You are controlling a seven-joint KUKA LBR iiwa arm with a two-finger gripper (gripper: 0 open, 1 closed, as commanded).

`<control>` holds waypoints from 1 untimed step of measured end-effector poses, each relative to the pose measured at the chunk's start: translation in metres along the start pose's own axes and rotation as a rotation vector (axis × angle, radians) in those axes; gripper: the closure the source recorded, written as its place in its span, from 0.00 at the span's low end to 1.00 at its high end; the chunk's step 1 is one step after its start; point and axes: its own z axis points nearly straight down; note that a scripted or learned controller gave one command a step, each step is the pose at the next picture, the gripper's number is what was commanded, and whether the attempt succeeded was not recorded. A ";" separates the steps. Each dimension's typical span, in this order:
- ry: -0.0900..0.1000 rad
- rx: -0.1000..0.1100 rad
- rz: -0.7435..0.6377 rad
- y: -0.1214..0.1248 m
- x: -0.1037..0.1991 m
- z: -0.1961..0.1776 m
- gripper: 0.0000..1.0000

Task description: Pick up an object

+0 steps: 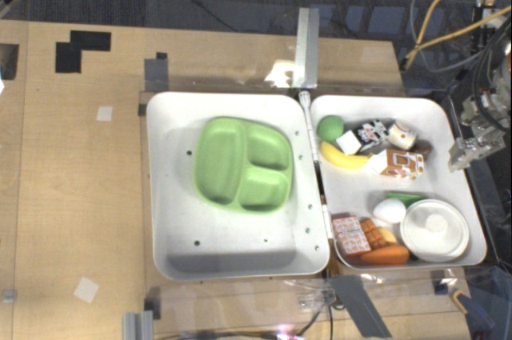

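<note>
Your candidate objects all sit in the right shallow white bin (456,140). At its 11 o'clock corner lies a round green ball (330,127), with a curved yellow banana (344,158) touching it just below. Toward 12 o'clock you have a small black-and-white printed packet (370,132), a brown-and-white rounded piece (402,138) and an orange-and-white printed box (402,163). At 5 o'clock sits a round white bowl (434,229); a white egg-shaped item (390,210) touches its 9 o'clock side, with a green strip (405,198) just above. At 7 o'clock you see a pink patterned card (349,233) and an orange carrot-like piece (386,255).

The hand (472,151) hovers at the bin's 3 o'clock rim, well apart from every object; you cannot tell its opening from this view.

The left shallow white bin (172,194) carries a light green divided plastic tray (243,163). Both bins rest on the pale wooden tabletop (72,186).
</note>
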 end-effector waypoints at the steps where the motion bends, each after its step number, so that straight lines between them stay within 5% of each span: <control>1: -0.004 0.003 0.088 -0.016 -0.112 -0.017 1.00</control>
